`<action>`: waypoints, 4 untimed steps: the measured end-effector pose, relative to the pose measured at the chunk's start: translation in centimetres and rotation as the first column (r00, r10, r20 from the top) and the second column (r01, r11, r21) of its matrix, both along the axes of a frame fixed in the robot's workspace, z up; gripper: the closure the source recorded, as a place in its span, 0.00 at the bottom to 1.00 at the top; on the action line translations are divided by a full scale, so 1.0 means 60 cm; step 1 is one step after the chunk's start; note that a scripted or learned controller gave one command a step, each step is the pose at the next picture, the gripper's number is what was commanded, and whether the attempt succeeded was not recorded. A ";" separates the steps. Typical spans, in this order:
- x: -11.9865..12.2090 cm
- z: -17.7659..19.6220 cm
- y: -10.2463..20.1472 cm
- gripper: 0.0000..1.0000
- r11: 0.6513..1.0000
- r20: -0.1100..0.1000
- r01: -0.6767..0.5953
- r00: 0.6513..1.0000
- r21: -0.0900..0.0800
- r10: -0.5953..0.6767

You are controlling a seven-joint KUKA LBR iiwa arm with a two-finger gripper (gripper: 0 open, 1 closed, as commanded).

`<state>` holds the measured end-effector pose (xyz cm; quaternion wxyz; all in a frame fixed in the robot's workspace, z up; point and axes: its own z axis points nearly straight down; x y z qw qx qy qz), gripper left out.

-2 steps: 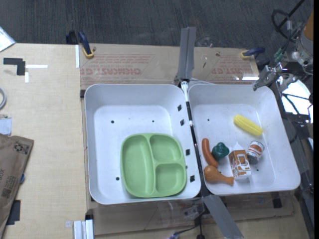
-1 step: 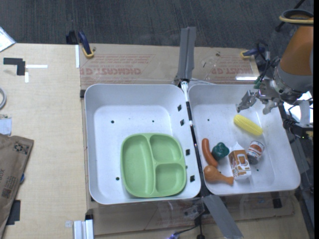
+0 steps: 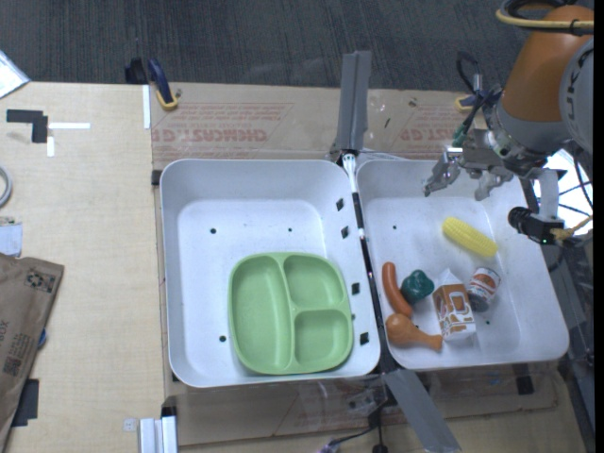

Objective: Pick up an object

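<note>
Camera view is being filled largely by the bench [image 3: 85,253], on which two white bins are sitting side by side. The left bin [image 3: 189,215] is carrying a green divided plate [image 3: 291,311] toward its near side. The right bin [image 3: 528,338] is holding the small things: a yellow corn cob [image 3: 469,237], an orange carton [image 3: 454,311], a small can [image 3: 482,287], a dark green piece [image 3: 416,284], a red sausage [image 3: 394,289] and an orange drumstick [image 3: 411,332].

The tool [image 3: 466,176] is being held over the far part of the right bin, its two fingers spread apart and hanging downward, with nothing between them and nothing being touched. The corn cob is judged the nearest candidate: it is lying just near of the tool, apart from it, its long axis running from far-left to near-right. The remaining things are clustered farther toward the near side.
</note>
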<state>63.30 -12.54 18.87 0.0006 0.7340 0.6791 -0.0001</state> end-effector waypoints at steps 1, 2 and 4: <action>-0.021 -0.161 -0.086 0.00 1.000 -0.001 0.006 1.000 0.000 -0.006; -0.021 -0.146 -0.088 1.00 1.000 0.000 0.008 1.000 -0.001 -0.008; 0.043 0.158 -0.045 1.00 0.978 -0.001 -0.207 0.978 -0.001 0.207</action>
